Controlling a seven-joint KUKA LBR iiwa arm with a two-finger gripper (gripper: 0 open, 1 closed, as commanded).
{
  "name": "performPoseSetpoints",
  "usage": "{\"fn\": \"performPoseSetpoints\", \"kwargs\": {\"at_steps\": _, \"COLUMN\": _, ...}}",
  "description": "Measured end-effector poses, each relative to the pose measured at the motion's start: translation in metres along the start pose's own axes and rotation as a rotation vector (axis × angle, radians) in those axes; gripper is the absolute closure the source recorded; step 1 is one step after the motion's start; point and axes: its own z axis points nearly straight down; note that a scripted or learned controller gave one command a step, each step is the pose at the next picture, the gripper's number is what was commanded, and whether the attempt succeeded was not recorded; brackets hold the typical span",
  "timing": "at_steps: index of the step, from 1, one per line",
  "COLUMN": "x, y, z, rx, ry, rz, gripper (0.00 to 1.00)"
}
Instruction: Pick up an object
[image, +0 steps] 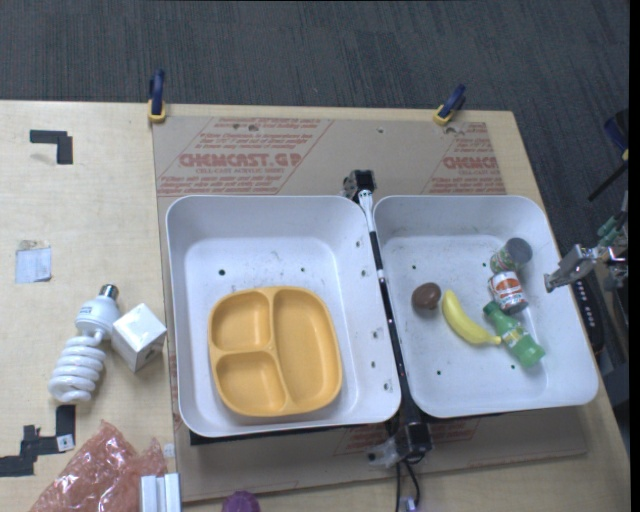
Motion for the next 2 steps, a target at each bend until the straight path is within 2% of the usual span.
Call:
{"fn": "performPoseSetpoints", "kwargs": {"at_steps": 1, "x": -0.004, "y": -0.025, "z": 0.128, "rx": 0.000, "ry": 0.000, "rz": 0.002, "gripper": 0.00}}
{"fn": "performPoseSetpoints", "kwargs": {"at_steps": 2, "x": 0.042, "y": -0.029, "z": 0.181, "rx": -0.001, "ry": 0.001, "rz": 0.002, "gripper": 0.00}}
